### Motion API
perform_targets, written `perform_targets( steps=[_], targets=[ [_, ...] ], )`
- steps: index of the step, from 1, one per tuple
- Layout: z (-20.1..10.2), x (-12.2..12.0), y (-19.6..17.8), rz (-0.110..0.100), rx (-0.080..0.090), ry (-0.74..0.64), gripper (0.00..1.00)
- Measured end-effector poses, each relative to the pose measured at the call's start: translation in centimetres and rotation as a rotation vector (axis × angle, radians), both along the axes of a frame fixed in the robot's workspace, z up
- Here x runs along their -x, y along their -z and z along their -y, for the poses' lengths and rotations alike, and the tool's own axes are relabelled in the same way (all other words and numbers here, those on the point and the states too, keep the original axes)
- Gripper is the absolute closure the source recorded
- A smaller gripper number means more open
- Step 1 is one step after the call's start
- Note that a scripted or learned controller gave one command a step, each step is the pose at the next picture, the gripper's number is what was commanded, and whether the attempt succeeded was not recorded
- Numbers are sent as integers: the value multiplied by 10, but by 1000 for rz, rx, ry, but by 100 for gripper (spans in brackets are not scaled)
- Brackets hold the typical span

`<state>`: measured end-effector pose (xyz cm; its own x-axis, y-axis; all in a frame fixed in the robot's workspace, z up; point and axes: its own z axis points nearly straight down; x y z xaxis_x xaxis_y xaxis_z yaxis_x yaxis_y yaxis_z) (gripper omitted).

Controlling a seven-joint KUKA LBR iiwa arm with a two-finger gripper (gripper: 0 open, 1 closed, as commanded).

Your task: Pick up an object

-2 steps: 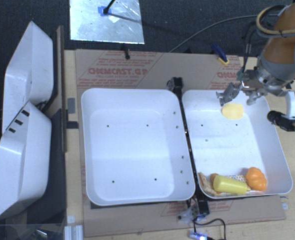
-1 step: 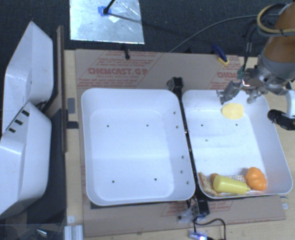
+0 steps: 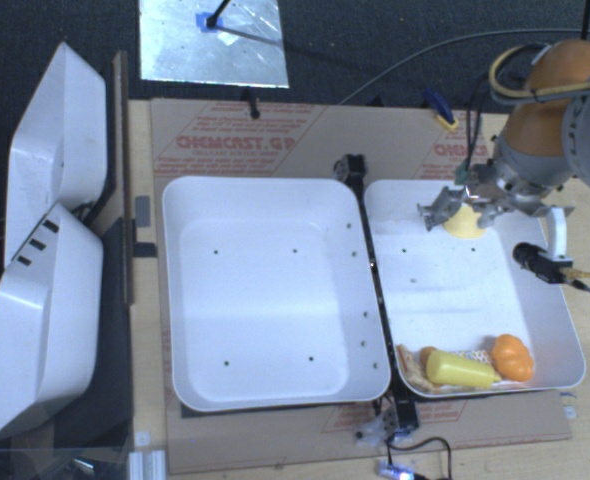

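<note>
The gripper point(image 3: 465, 211) hangs at the right bin's point(image 3: 565, 320) far edge, jaws spread wide astride a pale yellow lump point(image 3: 465, 224) just below them. Judged from here: sink straight down, centre the lump, then close slowly before lifting clear of the wall.

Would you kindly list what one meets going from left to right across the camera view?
Stacked white tubs → left bin → right bin → yellow object → orange ball → arm.
</note>
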<state>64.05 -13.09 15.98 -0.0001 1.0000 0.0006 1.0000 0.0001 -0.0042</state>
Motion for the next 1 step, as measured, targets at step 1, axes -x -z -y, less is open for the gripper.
perform_targets(
  steps=[1],
  targets=[
    [-10,3,55,1,0,-1,0]
  ],
)
